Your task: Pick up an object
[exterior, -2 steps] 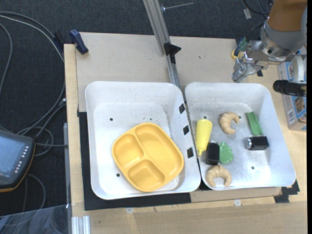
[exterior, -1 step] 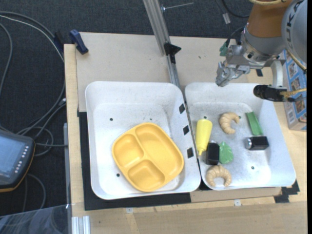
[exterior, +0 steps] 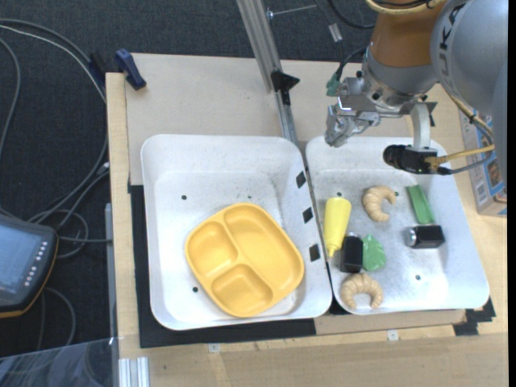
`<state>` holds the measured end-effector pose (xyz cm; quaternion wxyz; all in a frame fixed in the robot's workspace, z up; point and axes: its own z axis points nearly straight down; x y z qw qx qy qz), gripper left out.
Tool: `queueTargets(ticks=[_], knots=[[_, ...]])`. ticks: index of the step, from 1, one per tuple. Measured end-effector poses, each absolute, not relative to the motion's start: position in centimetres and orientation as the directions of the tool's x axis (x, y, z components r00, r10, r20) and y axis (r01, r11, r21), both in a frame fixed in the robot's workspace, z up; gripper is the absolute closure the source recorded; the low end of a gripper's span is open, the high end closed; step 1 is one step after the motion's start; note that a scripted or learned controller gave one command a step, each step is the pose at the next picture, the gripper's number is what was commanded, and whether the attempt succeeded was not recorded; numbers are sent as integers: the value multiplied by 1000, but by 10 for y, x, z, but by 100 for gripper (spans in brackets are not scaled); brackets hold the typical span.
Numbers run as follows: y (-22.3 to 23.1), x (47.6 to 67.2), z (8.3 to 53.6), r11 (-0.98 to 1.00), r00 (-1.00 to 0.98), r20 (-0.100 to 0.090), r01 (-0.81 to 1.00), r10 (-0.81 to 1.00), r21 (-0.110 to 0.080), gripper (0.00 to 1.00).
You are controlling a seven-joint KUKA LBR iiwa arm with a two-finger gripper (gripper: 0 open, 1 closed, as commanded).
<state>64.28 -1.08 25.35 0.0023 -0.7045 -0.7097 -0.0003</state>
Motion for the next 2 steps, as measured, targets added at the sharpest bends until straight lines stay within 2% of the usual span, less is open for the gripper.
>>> queueTargets(ticks=[1,2], knots=[[34,631,253,6,-6,3,1000,1000,-3,100],[87,627,253,6,-6,3,1000,1000,-1,100]])
